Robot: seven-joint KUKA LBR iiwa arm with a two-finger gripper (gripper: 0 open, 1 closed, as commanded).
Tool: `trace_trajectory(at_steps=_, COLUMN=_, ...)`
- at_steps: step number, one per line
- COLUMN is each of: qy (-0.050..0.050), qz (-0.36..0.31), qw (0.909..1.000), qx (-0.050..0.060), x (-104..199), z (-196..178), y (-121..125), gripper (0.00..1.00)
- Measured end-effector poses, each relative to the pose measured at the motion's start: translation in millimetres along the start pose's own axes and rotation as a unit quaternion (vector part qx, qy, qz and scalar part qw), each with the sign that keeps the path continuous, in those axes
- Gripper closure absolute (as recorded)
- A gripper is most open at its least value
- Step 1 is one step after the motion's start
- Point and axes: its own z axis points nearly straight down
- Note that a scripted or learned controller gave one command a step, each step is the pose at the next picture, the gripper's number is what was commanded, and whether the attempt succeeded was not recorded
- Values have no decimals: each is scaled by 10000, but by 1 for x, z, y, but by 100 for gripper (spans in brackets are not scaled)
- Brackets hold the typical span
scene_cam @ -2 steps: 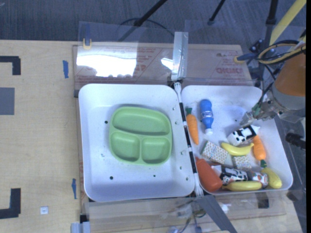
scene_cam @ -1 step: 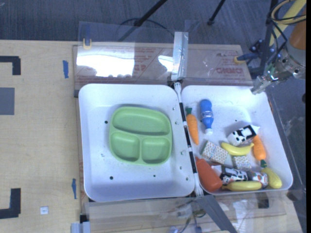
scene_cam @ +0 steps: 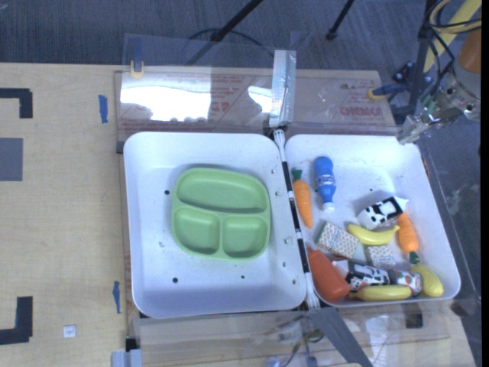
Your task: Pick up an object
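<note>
Plainly the gripper hangs by the right bin's far corner, fingers' state unclear; nearest below them the blue bottle looks light, stiff, slippery; grasp its middle.

A single fixed camera hangs above the bench, looking down at a slant on both white bins: the left bin and the right bin. It seems set fairly close, floor showing beyond.
</note>
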Motion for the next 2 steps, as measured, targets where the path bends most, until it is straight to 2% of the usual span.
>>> trace_trajectory(at_steps=1, qy=-26, qz=-10, qw=10000, qx=-27, x=-1, z=-12, y=2, gripper=100)
trace_trajectory(at_steps=2, qy=41, qz=-709, qw=9975, qx=33, x=54, z=-6, y=14, gripper=100)
